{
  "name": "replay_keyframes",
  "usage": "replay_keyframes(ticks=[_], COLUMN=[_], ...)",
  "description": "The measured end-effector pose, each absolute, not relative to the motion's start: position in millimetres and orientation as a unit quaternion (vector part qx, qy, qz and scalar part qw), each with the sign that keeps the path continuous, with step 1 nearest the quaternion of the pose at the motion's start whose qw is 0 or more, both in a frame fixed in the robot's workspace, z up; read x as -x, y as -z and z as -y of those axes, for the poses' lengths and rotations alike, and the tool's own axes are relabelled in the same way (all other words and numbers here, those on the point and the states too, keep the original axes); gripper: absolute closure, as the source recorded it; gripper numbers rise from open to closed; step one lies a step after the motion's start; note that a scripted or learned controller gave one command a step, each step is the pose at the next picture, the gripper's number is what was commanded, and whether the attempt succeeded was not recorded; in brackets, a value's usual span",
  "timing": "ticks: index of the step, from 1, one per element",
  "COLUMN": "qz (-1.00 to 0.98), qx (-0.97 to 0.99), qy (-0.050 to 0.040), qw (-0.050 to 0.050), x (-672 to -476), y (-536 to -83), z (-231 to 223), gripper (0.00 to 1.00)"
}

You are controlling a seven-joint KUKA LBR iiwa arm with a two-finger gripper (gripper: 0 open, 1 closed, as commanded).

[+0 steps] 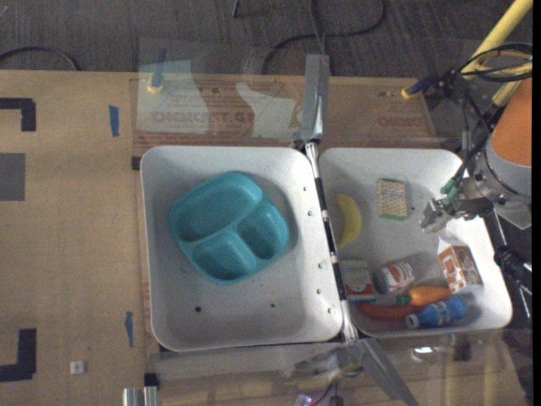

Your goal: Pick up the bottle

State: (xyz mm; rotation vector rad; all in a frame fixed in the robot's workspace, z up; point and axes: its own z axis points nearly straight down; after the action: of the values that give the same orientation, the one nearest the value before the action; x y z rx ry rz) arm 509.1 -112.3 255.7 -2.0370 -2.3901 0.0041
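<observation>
Blue bottle [439, 313] lies on its side along the near wall of the right bin [363, 163], touching the orange carrot-shaped toy [427, 295] and red pepper [385, 311]. Small can [394, 277] and printed carton [459, 267] sit just beside; labels too blurred to read. Hand [437, 213] hovers over open bin floor near the right wall; can't tell its finger state. Left bin [161, 252] carries a teal three-compartment plastic plate [228, 226]. Banana [348, 218] near the divider.
</observation>
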Motion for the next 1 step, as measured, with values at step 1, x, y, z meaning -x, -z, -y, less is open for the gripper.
replay_keyframes(ticks=[1], qz=[0.786], qx=[0.618], qy=[-0.0010], qw=[0.000], x=[-542.1], y=[-254.6], z=[111.3], gripper=[1.00])
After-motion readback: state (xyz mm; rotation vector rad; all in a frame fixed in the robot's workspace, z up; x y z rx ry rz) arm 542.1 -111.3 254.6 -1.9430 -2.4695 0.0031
